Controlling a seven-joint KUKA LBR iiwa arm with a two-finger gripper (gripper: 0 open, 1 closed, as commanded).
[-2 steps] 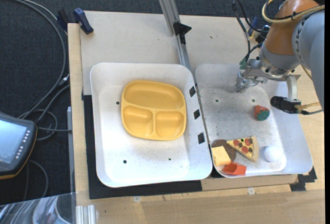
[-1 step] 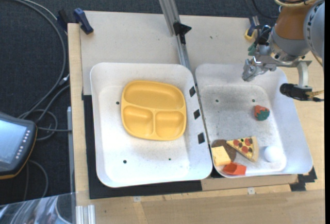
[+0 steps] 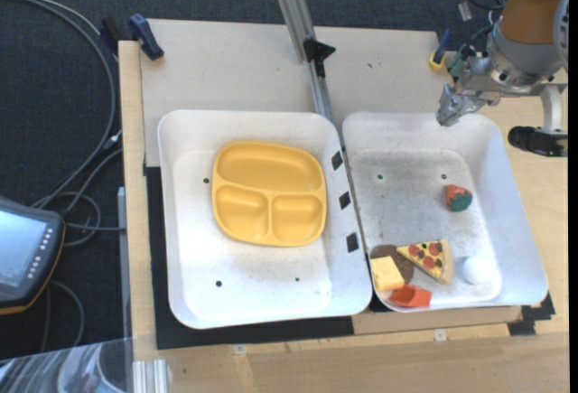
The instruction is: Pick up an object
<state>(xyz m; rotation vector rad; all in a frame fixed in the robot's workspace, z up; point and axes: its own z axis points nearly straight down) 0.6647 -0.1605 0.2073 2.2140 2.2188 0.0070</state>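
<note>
Above right bin's (image 3: 506, 156) far rim, gripper (image 3: 449, 114), no legible writing

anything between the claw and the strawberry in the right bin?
Nothing visible. The claw hangs over the right bin's far rim; the strawberry lies apart on bare floor below it, the pizza slice nearer the camera.

two bins sit side by side on the bench (image 3: 226, 57), touching along their inner edges. the left bin (image 3: 181, 292) holds a divided plate (image 3: 269, 193) near its middle. in the right bin (image 3: 506, 165), a strawberry toy (image 3: 458, 198) lies right of centre, well apart from a cluster at the near edge: a pizza slice (image 3: 427, 259), a cheese block (image 3: 387, 273) to its left, a small wedge (image 3: 411, 296) in front, and a ball (image 3: 476, 271) to the right. the gripper (image 3: 449, 114) hangs over the right bin's far rim.
</note>
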